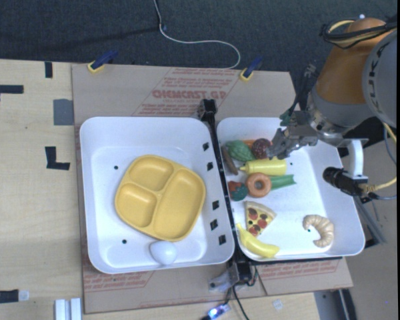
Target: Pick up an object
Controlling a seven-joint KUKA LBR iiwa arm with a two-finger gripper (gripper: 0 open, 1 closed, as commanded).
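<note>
Where claw (278, 151) hangs, yellow corn cob (266, 167) just beneath; doughnut (259, 185) beside.

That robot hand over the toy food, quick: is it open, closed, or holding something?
Hand: cannot be told; it is low over the right bin, beside the corn cob.

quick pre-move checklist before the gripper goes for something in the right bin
1. Gripper over the right bin: ok, at its far side.
2. Target under it: cannot tell, corn cob and red piece both close.
3. Fingers empty: cannot tell.
4. Crowding: not ok, leafy green and donut touch neighbours.
5. Easier picks: ok, croissant lies apart.
</note>
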